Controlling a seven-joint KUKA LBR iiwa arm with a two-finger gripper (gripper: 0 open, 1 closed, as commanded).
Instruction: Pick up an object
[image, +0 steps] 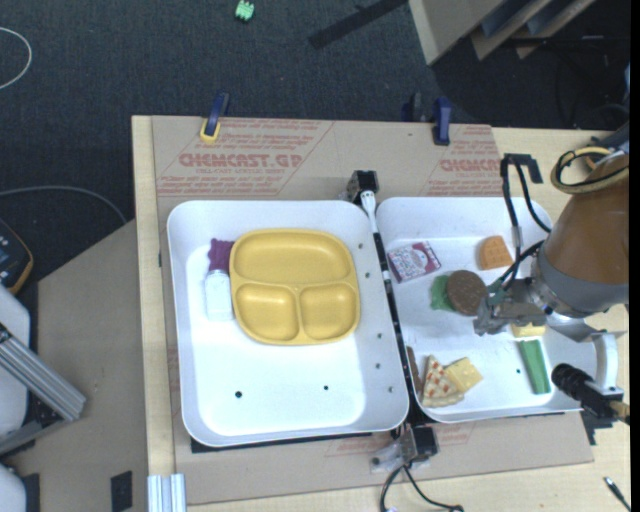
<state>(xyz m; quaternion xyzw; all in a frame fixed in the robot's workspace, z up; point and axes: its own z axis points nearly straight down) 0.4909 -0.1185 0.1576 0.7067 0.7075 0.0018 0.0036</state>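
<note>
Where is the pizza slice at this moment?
The pizza slice lies in the right bin, near its front left corner, below the brown round patty.

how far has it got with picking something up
Done: the arm has reached into the right bin, and the gripper sits low beside the brown round object. In hand: nothing visibly between its fingers, so no grasp is confirmed. Left: closing on an item and lifting it. The pizza slice, green stick, orange piece and packet all lie on the bin floor.
</note>
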